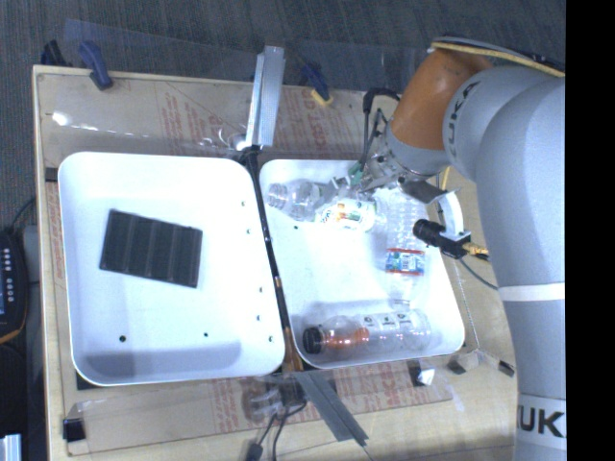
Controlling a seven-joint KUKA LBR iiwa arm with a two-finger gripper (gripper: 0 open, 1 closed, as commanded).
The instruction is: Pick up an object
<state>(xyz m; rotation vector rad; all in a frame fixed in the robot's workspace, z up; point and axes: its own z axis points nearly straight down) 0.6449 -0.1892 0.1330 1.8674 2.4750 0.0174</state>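
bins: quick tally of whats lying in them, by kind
clear plastic bottles: 3, in the right bin: one by the near wall, one with a blue label, one at the far left
dark ribbed mat: 1, in the left bin
white green-marked packet: 1
total: 5

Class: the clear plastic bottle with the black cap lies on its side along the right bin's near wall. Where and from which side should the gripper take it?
Grip the clear plastic bottle with the black cap mid-body, coming from above, fingers across its narrow width. It lies flat close to the right bin's near wall, so a side approach looks blocked.
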